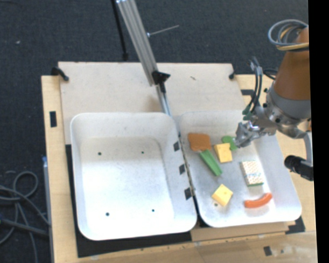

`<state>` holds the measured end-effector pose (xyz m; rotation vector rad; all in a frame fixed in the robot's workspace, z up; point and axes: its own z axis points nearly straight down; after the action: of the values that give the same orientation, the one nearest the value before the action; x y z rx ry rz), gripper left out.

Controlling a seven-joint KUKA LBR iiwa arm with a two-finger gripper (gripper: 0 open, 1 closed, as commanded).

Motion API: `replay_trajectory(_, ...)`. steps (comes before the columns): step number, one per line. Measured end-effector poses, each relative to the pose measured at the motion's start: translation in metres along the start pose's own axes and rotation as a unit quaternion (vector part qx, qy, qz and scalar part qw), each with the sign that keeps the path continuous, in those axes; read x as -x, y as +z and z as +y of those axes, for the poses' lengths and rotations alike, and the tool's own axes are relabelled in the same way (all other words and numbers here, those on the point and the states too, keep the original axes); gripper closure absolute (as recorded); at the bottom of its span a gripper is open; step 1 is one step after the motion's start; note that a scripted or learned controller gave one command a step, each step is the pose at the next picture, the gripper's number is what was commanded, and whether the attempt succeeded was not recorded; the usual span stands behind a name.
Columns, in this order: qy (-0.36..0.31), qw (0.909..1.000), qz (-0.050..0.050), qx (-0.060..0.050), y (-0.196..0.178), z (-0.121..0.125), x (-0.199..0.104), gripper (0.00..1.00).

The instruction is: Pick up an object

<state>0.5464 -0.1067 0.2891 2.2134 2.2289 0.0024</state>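
Observation:
The right bin holds several small objects. A brown block lies at its upper left, with a long green stick just below it. A yellow block sits beside a small green piece. Further down are a white patterned box, a yellow cube and an orange-red sausage shape. My gripper hangs low over the bin's upper middle, right beside the small green piece and just above the yellow block. Nothing shows in its grasp.
The left bin stands next to the right one, sharing a raised divider. A slanted metal post rises behind the bins. Cables lie on the floor at the left.

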Motion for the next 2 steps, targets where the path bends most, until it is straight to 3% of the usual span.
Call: replay_trajectory(2, 0.000, 1.0000, 0.000, -0.002, 0.021, 0.001, -0.107, 1.00)
